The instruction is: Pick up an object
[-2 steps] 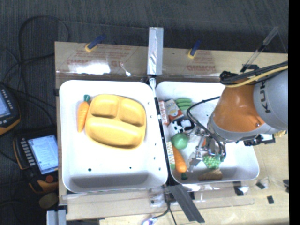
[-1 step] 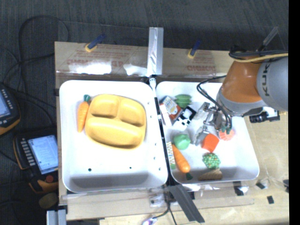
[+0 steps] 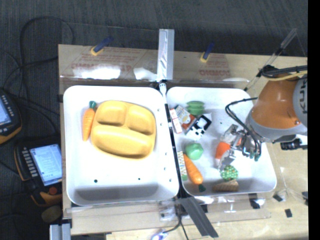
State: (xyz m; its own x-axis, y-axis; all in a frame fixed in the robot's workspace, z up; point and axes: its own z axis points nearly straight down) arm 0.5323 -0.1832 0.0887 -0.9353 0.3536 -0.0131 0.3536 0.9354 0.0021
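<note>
Dark grey carpet surrounds a pale wooden bench (image 3: pixel 280 74), and on it sit two shallow white plastic bins. Over in the left bin (image 3: pixel 75 184) lies a big yellow moulded plastic tray with three compartments (image 3: pixel 122 129), glossy and rounded, with a small orange toy carrot (image 3: pixel 88 123) just beside its left edge.

Now to the right bin (image 3: pixel 265 176), where the action is. The grey arm with its orange band comes in from the right, and the two-finger gripper (image 3: pixel 231 151) hangs low over the bin's right half, right at a small orange toy piece (image 3: pixel 222 149). Whether the gripper is clenched or released, I cannot tell (wires and metal blur together there). That orange piece looks the likeliest target: light, hard, smooth plastic, so probably slippery, best pinched across its narrow middle.

Just near of it sits a green bumpy round toy (image 3: pixel 229 173), knobbly, which should grip well. Left of that, a smooth green ball-like toy (image 3: pixel 194 151) touches a second orange toy carrot (image 3: pixel 192 170), tapered and glossy. Farther back lie a green rounded toy vegetable (image 3: pixel 195 106), a black-and-white cow-patterned toy (image 3: pixel 201 124) and a small printed carton (image 3: pixel 178 119). A brown flat piece (image 3: pixel 225 186) rests by the near wall.
</note>
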